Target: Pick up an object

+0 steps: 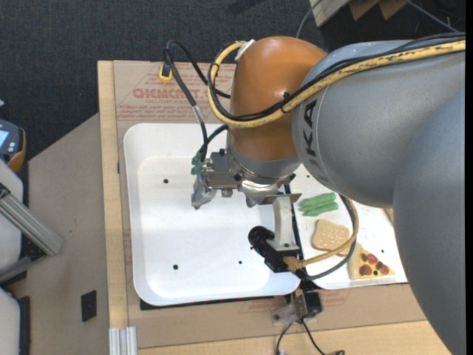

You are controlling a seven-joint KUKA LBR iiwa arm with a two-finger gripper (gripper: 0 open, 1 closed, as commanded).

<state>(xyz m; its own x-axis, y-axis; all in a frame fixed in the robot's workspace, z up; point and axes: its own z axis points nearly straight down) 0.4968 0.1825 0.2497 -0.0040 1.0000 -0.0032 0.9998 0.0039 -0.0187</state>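
My gripper (201,192) hangs low over the upper middle of the left white bin (151,272), beneath the orange wrist band. No object shows at its tip. In the right bin, beside the arm, lie a green pod-like piece (318,204), a tan cookie-shaped piece (329,235) and a pizza-slice piece (372,264). The arm hides most of the right bin.
A black fitting with a yellow cable (270,250) hangs near the ridge between the two bins. The bins rest on a brown cardboard sheet (111,198). The floor of the left bin around the gripper is bare white with a few small dark dots.
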